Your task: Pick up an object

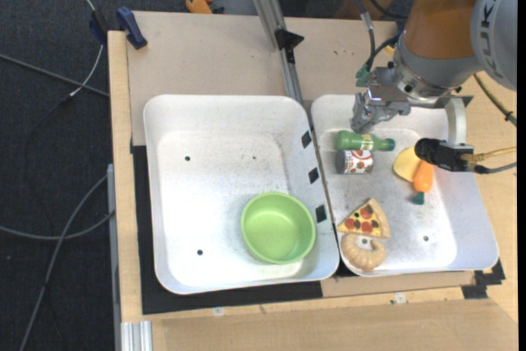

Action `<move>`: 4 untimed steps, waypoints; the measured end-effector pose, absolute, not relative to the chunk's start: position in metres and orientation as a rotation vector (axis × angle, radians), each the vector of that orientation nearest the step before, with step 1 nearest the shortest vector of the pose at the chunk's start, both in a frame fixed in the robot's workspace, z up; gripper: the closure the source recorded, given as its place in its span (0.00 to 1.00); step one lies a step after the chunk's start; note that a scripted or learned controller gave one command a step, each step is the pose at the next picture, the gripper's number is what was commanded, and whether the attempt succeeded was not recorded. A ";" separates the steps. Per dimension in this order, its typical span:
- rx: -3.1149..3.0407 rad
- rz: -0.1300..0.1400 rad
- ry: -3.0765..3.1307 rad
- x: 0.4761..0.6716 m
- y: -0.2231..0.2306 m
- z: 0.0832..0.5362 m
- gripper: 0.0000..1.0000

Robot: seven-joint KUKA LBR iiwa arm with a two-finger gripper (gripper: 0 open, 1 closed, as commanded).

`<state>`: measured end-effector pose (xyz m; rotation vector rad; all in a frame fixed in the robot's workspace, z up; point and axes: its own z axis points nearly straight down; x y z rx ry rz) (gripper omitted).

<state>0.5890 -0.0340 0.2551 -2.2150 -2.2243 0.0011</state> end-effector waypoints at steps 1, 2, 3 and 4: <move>-2.224 0.000 -2.220 0.590 -0.038 0.257 1.00; -2.216 -0.002 -2.226 0.580 0.015 0.262 1.00; -2.214 0.000 -2.227 0.566 0.075 0.250 1.00; -2.221 -0.001 -2.222 0.567 0.072 0.251 0.00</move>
